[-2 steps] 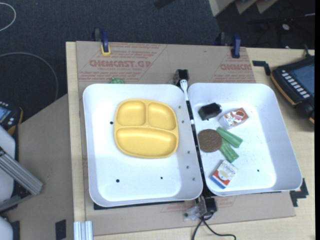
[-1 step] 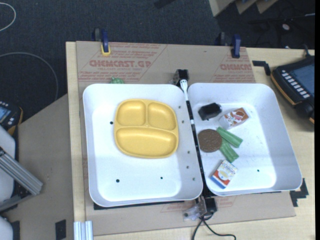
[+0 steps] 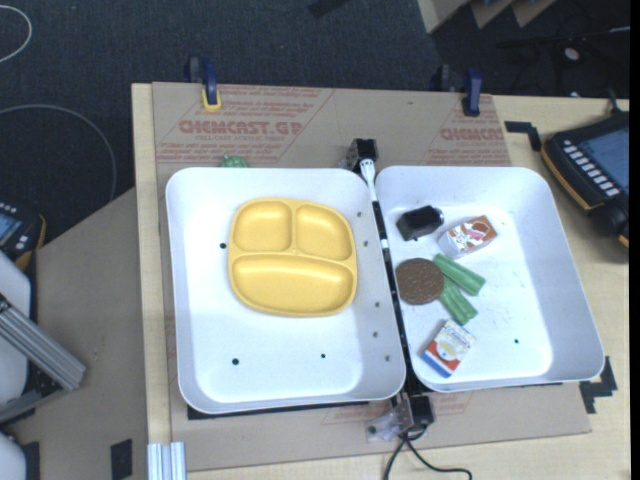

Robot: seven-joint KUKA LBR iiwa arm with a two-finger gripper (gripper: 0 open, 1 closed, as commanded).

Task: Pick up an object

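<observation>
You've nothing lifted yet: beside the yellow 3-compartment plastic plate [image 3: 293,257], the right white bin [image 3: 530,268] holds the brown round disc [image 3: 420,280] untouched. You can't tell the gripper's state.

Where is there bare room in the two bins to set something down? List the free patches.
Left bin: a bare strip along the near edge below the yellow divided plate, and a narrower margin on its left. Right bin: its right half is bare. Crowded: the right bin's left side, with the black item, brown disc, green pieces and two packets.
</observation>
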